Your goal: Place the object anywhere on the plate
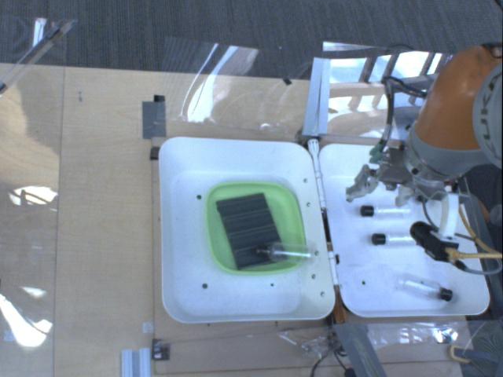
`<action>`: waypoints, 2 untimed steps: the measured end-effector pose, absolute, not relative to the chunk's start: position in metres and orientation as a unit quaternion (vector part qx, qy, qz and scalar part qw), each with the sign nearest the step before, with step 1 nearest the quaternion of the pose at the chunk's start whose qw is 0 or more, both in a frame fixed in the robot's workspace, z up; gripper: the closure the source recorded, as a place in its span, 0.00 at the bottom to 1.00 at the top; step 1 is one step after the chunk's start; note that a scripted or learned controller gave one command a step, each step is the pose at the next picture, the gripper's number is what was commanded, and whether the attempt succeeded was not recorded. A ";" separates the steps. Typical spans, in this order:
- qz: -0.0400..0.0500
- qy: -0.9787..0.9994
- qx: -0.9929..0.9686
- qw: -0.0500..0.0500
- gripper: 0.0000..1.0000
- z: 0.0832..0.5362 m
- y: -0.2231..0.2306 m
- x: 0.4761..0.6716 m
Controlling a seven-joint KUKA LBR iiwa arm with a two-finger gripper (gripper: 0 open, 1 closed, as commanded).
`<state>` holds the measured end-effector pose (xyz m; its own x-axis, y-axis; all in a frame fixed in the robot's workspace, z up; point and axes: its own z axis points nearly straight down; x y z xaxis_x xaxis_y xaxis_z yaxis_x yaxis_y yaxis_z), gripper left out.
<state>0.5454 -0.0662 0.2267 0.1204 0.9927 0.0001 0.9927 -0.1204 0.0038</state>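
From the camera view, the left bin (236, 305) holds a green plate (216, 234) bearing a dark ridged block (247, 218). A clear tube (287, 251) lies on the plate's near right edge, touching the block. The claw (369, 181) hovers over the right bin's (409, 305) far left corner; I cannot tell how its grip stands. Three more tubes (393, 239) lie there.

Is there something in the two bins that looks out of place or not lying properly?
One thing stands out. In the left bin, a clear tube lies across the rim of the green plate, half on the dark ridged block and half off it, so it sits tilted. The three tubes in the right bin lie flat.
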 end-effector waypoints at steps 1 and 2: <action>0.002 0.646 0.764 0.004 0.00 0.257 -0.140 0.542; 0.002 0.669 0.743 0.005 0.00 0.320 -0.181 0.497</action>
<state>0.4965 -0.1805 0.3196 0.1040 0.9946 -0.0026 0.9945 -0.1039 0.0103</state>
